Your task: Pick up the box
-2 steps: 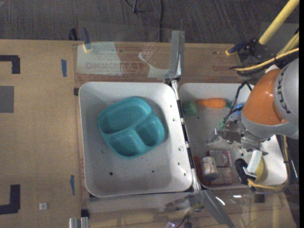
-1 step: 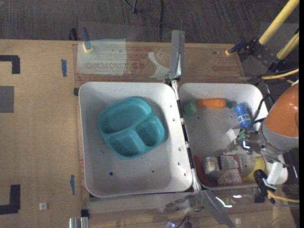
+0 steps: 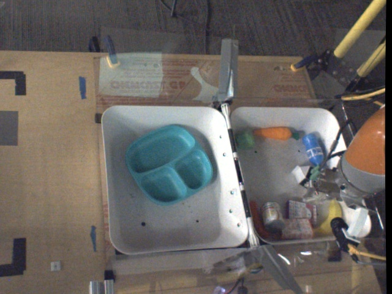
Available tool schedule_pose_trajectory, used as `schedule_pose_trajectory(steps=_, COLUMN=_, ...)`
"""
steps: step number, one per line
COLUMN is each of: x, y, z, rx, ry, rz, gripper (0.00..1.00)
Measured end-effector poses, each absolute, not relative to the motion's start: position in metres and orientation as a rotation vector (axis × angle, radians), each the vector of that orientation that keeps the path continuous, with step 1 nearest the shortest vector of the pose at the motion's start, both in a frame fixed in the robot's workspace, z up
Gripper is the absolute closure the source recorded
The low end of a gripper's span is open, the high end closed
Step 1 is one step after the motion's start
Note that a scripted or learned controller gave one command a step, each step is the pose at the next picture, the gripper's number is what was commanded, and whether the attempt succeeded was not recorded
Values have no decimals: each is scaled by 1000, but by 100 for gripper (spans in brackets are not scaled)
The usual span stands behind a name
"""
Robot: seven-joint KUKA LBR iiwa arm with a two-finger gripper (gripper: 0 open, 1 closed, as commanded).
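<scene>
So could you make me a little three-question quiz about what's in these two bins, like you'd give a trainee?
1. True or false: the teal divided plate lies in the left bin.
2. Which thing lies along the far wall of the right bin? A) a carrot B) a spoon C) a sponge
3. Fill in: the small metal can stands beside the pink ____, near the front of the right bin.

Key
1. True.
2. A, the orange carrot, with a green ball to its left and a blue bottle to its right.
3. Box; the arm is over that side of the bin.
</scene>
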State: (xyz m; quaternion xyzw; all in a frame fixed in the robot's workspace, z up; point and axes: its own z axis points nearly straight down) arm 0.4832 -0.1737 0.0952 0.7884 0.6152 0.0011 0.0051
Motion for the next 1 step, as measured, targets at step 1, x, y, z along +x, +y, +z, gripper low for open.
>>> schedule_pose_trajectory(steps=1, x=516, y=-145, z=212, rx=2602, ry=1764, rz=-6, gripper=100)
